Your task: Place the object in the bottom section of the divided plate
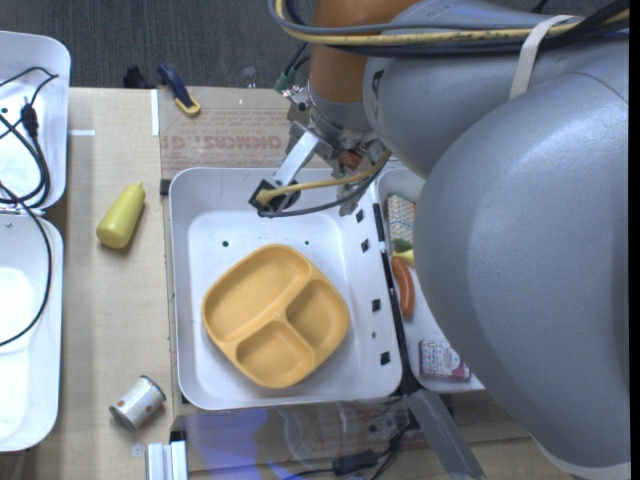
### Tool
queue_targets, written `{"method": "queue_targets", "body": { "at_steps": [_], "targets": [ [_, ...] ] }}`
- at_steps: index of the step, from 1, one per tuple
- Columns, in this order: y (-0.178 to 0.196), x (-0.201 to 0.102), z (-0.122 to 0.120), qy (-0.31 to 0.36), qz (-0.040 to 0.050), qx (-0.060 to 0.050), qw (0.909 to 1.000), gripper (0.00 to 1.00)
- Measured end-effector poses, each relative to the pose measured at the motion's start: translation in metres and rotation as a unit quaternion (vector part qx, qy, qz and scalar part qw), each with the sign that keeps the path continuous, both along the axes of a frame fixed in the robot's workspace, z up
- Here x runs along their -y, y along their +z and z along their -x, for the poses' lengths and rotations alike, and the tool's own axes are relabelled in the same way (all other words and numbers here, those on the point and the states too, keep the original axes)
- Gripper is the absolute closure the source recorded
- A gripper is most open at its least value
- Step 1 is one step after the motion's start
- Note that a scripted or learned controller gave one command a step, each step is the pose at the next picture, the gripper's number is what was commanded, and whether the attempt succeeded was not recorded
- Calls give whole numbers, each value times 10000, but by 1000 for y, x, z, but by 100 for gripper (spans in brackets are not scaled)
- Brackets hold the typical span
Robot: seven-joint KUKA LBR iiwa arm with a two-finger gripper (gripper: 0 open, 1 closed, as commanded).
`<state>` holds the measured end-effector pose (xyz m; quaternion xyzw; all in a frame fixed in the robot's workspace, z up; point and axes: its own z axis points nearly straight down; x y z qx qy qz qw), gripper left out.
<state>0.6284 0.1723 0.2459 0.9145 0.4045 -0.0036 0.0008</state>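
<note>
A yellow divided plate (275,315) with three sections lies in the left bin (200,238), turned at a slant; its sections hold nothing. My gripper (347,176) hangs over the far edge between the two bins, above and to the right of the plate, mostly covered by the wrist. I see nothing held in it. In the right bin, a sausage in a bun (403,284), a small pink packet (441,360) and a patterned box (400,212) lie along the strip that the arm leaves visible.
The big grey arm covers most of the right bin. On the bench to the left lie a yellow squeeze bottle (121,216) and a small metal can (137,401). A blue-handled tool (177,90) lies at the back. White trays with black cables (25,158) stand at far left.
</note>
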Motion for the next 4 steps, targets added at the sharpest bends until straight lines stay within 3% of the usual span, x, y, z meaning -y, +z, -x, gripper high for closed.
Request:
{"method": "queue_targets", "body": {
  "at_steps": [1,2,3,4],
  "targets": [
    [6,0,0,23,24,-32,10000,100],
    [5,0,0,19,26,-36,10000,0],
    [10,1,0,41,51,-69,10000,100],
    [10,1,0,38,50,-71,10000,0]
  ]
}}
